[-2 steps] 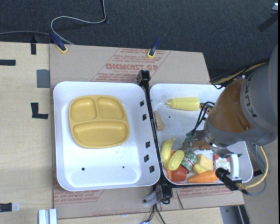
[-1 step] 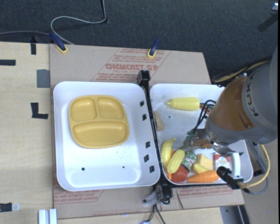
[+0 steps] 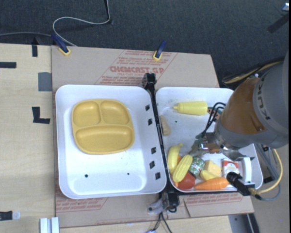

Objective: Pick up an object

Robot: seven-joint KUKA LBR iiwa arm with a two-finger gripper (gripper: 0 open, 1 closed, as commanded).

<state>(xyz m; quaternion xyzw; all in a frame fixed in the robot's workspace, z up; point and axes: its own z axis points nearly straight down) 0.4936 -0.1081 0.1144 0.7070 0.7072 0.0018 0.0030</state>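
My gripper [image 3: 200,148] is down in the right bin [image 3: 184,125], just above a pile of toy food at the bin's front. The pile holds a yellow banana [image 3: 172,156], an ear of corn [image 3: 182,166], a red tomato [image 3: 186,181], a small green piece [image 3: 196,166], a pale yellow wedge [image 3: 213,169], an orange carrot [image 3: 212,183] and a red-and-white carton [image 3: 230,169]. A yellow mustard bottle [image 3: 190,108] lies apart at the back of that bin. The arm's body hides the gripper's upper part.
The left bin [image 3: 68,178] holds a yellow divided plate [image 3: 103,125]. A small tan piece [image 3: 165,126] lies beside the divider between the bins. Cardboard under the bins is held by blue and yellow clamps [image 3: 159,51] at the back. A cable runs across the dark floor.
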